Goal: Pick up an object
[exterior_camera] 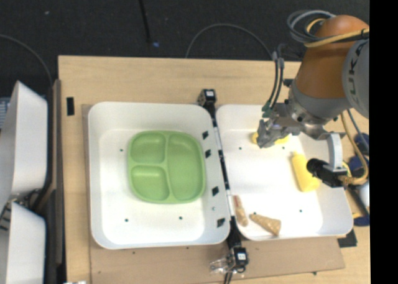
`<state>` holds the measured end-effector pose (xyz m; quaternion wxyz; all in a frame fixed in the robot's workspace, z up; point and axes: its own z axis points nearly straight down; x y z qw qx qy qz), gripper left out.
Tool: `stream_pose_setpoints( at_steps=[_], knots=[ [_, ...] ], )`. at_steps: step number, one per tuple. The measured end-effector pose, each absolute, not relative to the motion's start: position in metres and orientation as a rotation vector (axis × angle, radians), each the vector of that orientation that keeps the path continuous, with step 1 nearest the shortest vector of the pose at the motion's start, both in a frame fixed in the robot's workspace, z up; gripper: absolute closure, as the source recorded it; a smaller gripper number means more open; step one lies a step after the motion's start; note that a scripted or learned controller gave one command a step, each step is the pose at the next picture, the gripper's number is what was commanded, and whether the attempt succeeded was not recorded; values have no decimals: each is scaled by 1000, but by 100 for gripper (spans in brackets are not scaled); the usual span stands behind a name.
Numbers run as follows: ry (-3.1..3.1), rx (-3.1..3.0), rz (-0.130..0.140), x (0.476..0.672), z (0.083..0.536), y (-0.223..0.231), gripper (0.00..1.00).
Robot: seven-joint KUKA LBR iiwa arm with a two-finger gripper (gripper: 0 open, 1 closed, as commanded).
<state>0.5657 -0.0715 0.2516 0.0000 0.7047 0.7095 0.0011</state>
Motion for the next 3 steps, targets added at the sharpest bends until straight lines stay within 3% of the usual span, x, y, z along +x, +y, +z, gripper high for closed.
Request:
stream_pose_setpoints(
  at_steps=[1,3],
  knots=[
    [2230,2214,2,568,247,-18,100],
    [2232,2211,4,544,255,83,100]
  ],
)
